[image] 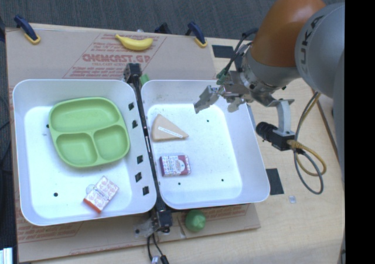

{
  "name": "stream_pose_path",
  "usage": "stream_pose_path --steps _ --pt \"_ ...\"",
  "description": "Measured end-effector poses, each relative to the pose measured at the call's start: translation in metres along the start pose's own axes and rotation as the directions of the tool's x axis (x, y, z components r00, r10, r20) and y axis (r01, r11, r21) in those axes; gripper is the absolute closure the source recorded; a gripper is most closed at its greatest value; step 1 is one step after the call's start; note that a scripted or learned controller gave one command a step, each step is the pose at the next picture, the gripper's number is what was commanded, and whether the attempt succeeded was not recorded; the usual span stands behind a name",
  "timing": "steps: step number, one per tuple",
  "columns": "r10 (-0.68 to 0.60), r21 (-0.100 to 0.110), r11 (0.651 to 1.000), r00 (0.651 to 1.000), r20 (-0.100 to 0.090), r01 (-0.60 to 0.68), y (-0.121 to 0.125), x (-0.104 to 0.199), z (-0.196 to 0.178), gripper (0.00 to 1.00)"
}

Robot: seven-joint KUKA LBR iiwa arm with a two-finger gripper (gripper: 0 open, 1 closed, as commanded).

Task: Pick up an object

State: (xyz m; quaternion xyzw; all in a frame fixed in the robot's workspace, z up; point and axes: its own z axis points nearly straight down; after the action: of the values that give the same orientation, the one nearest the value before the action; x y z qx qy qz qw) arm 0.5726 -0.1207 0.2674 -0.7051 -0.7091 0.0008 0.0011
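The gripper (221, 100) is hovering over the right bin (249, 166) at its one o'clock corner, close to the far rim, with its two fingers spread apart and nothing between them. Open white floor is lying beneath it and toward three o'clock. This bin is holding two things: a tan wedge (167, 129) at nine o'clock, just beside the divider, and a red packet (174, 165) at seven o'clock. The left bin (23, 157) is holding one green divided tray (88, 131) and one orange-and-white packet (100, 193).
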Motion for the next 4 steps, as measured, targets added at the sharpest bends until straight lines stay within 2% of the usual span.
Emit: stream_pose_path --steps 1,2,3,4 --pt "0.0 -0.001 1.0 1.0 0.002 0.0 -0.047 -0.007 0.112 0.0" --pt "0.0 0.002 1.0 1.0 0.0 0.0 0.044 -0.032 0.176 0.0" --pt "-0.004 0.001 1.0 1.0 0.001 0.004 0.045 -0.031 0.165 1.0" --pt "-0.005 0.001 1.0 1.0 0.001 0.005 0.045 -0.031 0.165 0.0"
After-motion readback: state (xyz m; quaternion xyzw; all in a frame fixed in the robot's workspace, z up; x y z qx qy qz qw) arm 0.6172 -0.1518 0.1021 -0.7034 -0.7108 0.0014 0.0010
